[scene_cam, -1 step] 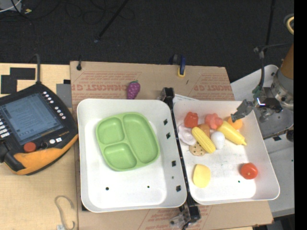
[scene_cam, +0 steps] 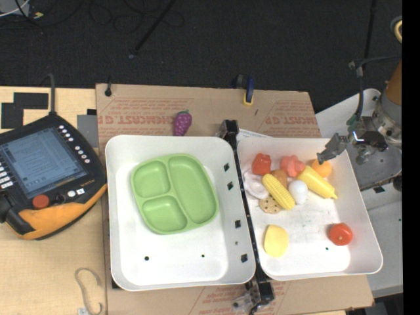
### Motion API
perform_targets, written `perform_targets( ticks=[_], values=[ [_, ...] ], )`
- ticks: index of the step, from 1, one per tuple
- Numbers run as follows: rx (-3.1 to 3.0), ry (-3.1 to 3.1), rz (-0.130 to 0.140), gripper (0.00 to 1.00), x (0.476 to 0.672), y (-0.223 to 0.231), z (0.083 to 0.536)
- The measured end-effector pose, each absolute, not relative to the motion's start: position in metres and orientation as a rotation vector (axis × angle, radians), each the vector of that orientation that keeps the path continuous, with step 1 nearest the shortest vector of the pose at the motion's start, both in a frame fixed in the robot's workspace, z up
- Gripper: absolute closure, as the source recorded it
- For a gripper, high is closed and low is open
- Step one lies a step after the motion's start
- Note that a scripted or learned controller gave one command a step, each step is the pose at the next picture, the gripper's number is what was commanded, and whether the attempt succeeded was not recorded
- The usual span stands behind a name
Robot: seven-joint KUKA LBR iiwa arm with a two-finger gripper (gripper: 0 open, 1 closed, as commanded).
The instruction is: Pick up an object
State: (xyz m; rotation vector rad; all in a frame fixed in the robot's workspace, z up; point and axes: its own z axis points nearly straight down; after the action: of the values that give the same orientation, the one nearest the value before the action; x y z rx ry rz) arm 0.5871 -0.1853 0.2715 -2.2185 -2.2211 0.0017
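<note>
So the bench is a light wood top with a big sheet of brown cardboard laid on it, red print on the cardboard, and behind all that there's dark carpet-looking floor with some cables trailing across it. Off on the left sits the teach pendant, grey screen with an orange grip. A little purple thing is lying on the cardboard just past the far edge of the left bin, and a blue and yellow clamp pins the far edge of the cardboard. The left bin has a green divided plate in it with three compartments. The right bin is where the toy food is: a red pepper-ish piece, a pink piece, corn cob, a white egg, a cookie, a yellow banana-looking piece with an orange piece right behind it, a lemon nearer, and a tomato near right. The gripper comes in from the right at the far right side of that bin, just above the orange piece and close to touching it. Can't tell if it's spread or closed from this angle, and nothing is visibly pinched in it.
</note>
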Motion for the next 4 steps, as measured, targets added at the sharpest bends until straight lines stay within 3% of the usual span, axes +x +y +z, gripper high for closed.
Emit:
perform_targets(
  ticks=[3, 4],
  values=[
    [-2.214, -2.219, 0.005, 0.0, 0.595, -0.175, 0.091],
    [-2.218, -2.218, 0.003, 1.0, 0.596, -0.176, 0.105]
  ],
)
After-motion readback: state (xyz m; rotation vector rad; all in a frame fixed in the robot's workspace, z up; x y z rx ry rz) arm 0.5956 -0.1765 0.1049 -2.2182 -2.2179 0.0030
